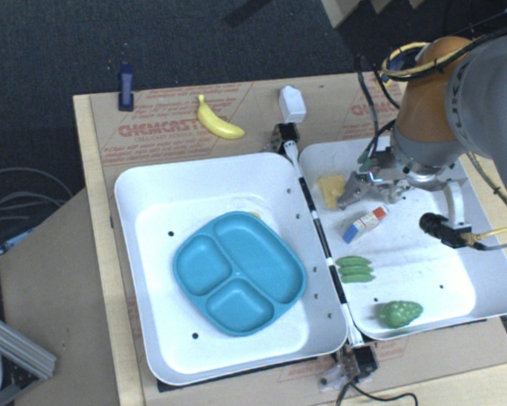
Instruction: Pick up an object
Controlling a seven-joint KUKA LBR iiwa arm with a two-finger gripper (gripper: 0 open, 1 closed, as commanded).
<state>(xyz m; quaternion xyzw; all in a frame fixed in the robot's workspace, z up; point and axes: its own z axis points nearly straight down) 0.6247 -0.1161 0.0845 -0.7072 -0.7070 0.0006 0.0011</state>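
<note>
While the arm (457, 86) leans in from the right over the right-hand bin (479, 295), its end effector (371, 185) sits low in that bin's upper left part, and whether it is parted or closed cannot be told from this slanted look; nothing is seen clamped in it. No single thing is named by the task, so the nearest candidates matter most. A pale yellow block (331, 188) lies just beside the end effector, toward the divider between the bins. A small tube with a red end and a blue end (364, 223) lies just below the end effector in the view, its long axis running diagonally, the red end up and to the right, the blue end down and to the left. Further toward the near edge rest a green pod-shaped item (354, 269) and a lumpy green object (398, 313), both well apart from the end effector. In my judgement the tube or the yellow block is the likeliest target, and a grasp on the tube would want closing across its narrow width, not along that diagonal. A blue divided plate (236, 272) occupies the left-hand bin (142, 254), and a banana (217, 121) sits on the table (102, 132) beyond it.
</note>
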